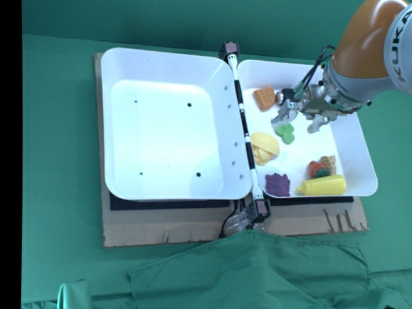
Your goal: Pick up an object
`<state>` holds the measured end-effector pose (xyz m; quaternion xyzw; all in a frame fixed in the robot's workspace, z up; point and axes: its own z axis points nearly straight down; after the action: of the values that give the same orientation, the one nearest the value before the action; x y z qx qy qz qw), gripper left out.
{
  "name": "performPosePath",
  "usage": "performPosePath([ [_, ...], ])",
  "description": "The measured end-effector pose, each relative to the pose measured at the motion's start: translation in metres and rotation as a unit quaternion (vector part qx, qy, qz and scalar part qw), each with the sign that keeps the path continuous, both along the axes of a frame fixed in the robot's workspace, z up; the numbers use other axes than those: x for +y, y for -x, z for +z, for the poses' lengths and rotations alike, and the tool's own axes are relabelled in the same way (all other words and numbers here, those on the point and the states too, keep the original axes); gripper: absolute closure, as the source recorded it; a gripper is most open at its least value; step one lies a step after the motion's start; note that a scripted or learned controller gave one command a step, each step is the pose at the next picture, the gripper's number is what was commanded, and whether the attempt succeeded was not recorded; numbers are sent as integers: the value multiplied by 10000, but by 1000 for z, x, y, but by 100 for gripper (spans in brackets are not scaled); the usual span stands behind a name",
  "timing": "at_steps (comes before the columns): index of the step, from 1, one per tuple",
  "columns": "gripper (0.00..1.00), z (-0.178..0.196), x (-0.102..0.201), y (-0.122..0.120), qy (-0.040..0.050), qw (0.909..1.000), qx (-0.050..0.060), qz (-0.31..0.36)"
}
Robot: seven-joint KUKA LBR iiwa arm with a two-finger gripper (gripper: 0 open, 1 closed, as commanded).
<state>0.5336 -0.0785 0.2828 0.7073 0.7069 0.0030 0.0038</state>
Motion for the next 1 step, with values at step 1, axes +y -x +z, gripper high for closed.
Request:
performPosePath([
  [1, 0, 108, 14, -9, 2, 10000, -37, 4],
])
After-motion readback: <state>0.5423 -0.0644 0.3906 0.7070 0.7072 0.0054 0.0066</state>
